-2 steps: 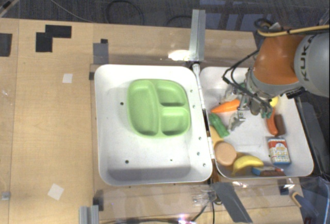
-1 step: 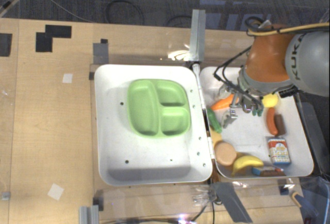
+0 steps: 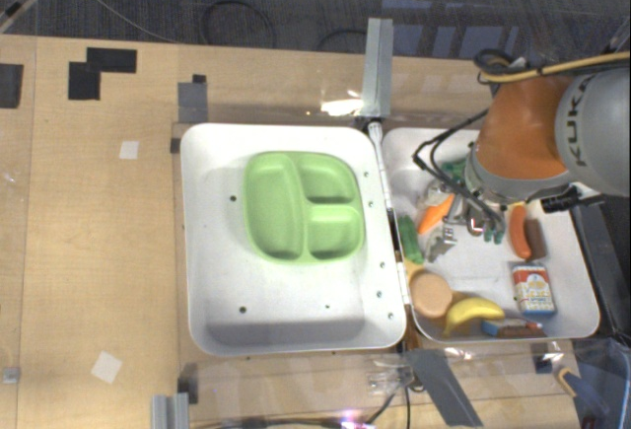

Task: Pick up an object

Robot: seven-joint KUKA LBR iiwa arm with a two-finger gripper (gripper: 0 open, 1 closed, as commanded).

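The gripper [image 3: 455, 220] hangs low in the right bin [image 3: 582, 319], reaching in from the right beneath the orange-banded wrist; its grip cannot be told. An orange carrot [image 3: 434, 216] lies just beside it. Nearer the front sit a banana [image 3: 471, 313], a round tan piece [image 3: 431, 294] and a small carton [image 3: 532, 287]; the left bin [image 3: 212, 319] holds a green divided plate [image 3: 301, 205].

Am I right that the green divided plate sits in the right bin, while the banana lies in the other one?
Not quite: the camera view shows the green divided plate in the left bin; the banana lies in the other one, the right bin.
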